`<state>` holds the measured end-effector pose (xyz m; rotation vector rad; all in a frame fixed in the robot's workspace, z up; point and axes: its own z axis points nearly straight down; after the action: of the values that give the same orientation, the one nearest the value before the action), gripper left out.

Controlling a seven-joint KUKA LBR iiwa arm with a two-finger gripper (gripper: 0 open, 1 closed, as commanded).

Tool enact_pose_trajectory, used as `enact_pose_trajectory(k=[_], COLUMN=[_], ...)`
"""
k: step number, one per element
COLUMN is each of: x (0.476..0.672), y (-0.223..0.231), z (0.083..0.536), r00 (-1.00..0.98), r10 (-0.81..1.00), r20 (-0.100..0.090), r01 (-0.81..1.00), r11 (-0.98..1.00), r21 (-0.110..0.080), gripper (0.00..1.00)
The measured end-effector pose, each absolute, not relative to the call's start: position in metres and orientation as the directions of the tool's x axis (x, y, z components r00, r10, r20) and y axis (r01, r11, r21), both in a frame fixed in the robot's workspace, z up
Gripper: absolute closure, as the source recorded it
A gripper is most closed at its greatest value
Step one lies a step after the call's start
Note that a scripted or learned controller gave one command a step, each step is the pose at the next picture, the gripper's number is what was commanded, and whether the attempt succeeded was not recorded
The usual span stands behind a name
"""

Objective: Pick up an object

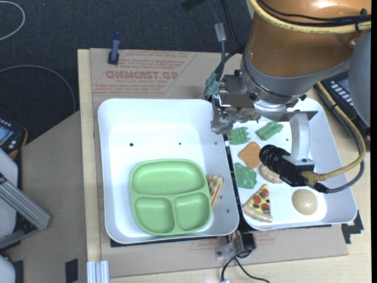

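Pincer [222,121] hangs over the wall where the two bins meet, at the 12 o'clock end of that divide. Whether it is apart or together cannot be told from this angle. Nothing visible in its grip.

Left bin [105,158]: green divided plate [171,194] fills the 6 o'clock half, three compartments, all bare. Small pale-and-orange piece [215,186] lies just beside the plate's 3 o'clock rim, against the bin wall. 12 o'clock half of the floor is bare white with two dark specks.

Right bin [331,200]: loose toy food pieces, the candidates for picking.
- Green leafy piece [238,136] at 10 o'clock, nearest the pincer, just below it.
- Second green piece [269,129] toward 12 o'clock, near the first.
- Flat orange-tan piece [250,154] at 9 o'clock, just beside the leafy one.
- Third green piece [245,175] at 8 o'clock, by the dividing wall.
- Pizza slice [260,204] at 7 o'clock, tip pointing to 12.
- Beige round piece [304,201] at 5 o'clock, apart from the slice.

Bins sit on a cardboard sheet [147,69] with red print; small blue object [114,49] at its 11 o'clock corner.
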<state>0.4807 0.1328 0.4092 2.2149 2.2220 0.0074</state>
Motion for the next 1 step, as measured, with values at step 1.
enact_pose_trajectory(k=[1], x=[0.4812], y=[0.1333], z=[0.4194], r00=[-0.004], r10=[1.0], r20=[0.001], r01=[1.0], r11=[0.004], r21=[0.008], gripper=[1.0])
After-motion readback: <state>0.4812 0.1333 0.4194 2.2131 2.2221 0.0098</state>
